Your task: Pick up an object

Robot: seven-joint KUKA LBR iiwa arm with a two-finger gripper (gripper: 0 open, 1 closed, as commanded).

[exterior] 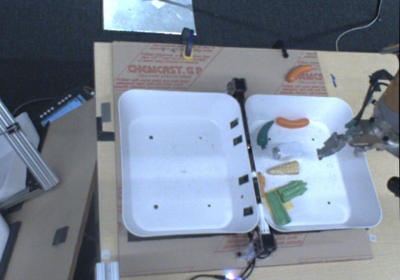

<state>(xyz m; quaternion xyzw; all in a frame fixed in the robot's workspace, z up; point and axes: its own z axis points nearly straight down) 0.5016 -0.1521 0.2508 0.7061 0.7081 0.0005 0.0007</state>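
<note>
The right bin [359, 179] holds several toy foods: an orange sausage [292, 122], a dark green pepper [265, 131], a clear whitish object [289, 149], a pale corn cob [284, 168], a green vegetable [292, 190] and a yellow-green piece [279, 210]. My gripper [329, 145] hangs over the right side of this bin, to the right of the clear object and apart from it. Nothing shows between its fingers.
The left bin [134, 107] lies beside the right one, with black clips along the shared rim [245, 159]. Another orange sausage [299, 72] lies on the cardboard behind the right bin. A yellow clamp [187, 47] stands at the cardboard's far edge.
</note>
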